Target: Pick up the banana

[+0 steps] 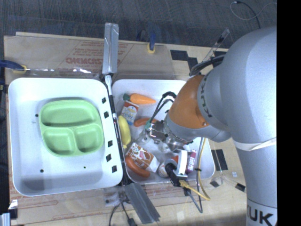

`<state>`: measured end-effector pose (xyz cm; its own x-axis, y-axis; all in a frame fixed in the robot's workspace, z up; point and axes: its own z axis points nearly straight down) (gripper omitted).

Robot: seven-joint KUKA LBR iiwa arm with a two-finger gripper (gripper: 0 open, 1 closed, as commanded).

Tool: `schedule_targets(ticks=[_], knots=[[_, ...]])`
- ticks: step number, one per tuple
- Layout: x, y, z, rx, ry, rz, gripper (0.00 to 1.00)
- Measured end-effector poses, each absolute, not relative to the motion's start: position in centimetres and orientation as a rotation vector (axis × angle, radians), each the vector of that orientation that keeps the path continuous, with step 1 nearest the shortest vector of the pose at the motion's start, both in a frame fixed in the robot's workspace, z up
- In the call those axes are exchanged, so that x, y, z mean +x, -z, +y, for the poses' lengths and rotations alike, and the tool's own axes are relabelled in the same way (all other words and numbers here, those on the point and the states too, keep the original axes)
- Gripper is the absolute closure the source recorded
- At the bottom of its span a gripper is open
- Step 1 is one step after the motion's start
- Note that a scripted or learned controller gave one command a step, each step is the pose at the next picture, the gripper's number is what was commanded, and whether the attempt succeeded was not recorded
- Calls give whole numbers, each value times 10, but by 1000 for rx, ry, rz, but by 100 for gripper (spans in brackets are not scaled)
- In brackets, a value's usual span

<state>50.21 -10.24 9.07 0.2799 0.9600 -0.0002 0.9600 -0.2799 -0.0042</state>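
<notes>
- Banana (124, 130) lies in right bin (141, 84), tight to its left wall, lengthwise.
- Claw (157, 132) low in same bin, just right of banana, not touching; can't tell its state.
- Carrot (141, 99) at bin's far end, packet (130, 112) btwn it and banana.
- Green tray (71, 127) sits in left bin (23, 140).

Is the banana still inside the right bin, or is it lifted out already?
Inside. The banana lies flat by the right bin's left wall; the gripper is beside it.
</notes>
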Motion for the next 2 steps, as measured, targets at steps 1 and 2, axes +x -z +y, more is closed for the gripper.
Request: schedule_targets(ticks=[1, 2], knots=[[502, -91, -102, -2511, -4, -1883, 0], [502, -91, -102, -2511, -4, -1883, 0]])
